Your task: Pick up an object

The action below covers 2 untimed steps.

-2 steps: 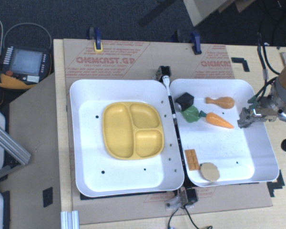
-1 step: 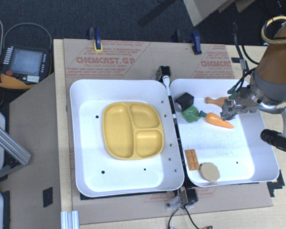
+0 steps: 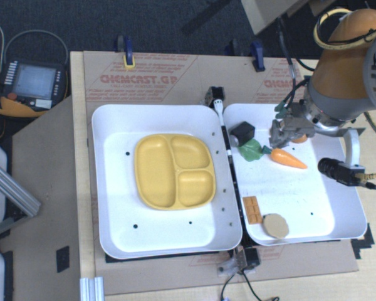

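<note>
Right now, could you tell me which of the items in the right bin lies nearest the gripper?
The orange carrot, just below the gripper. The green piece and black block lie farther left; the cracker and round biscuit sit at the bin's near edge.

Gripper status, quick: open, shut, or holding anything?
Gripper: cannot be told from this view; it sits low in the right bin, right beside the carrot.

Red print reading "CHEMCAST G.P" runs along the far edge of the brown paper sheet [image 3: 151, 75] covering the tabletop; a second red print near the far right corner is too cut off to read.
</note>
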Available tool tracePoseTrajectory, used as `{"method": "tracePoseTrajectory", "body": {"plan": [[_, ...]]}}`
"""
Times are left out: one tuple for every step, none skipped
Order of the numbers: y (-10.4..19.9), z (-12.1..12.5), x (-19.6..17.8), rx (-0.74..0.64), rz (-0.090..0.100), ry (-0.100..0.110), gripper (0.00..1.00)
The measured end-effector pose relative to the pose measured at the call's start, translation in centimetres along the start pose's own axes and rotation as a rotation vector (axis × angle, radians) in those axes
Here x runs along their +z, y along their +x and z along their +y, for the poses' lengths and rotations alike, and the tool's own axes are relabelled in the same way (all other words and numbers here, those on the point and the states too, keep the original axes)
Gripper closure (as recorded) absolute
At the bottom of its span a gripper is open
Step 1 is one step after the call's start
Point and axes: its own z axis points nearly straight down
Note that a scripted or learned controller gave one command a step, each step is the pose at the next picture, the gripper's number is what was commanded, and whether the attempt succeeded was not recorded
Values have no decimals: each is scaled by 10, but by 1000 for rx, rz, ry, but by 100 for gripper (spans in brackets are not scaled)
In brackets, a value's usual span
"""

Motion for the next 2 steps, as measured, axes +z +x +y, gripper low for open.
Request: {"method": "tracePoseTrajectory", "body": {"plan": [[53,15,-6,-1,1,0,100],[106,25,-8,-1,1,1,100]]}}
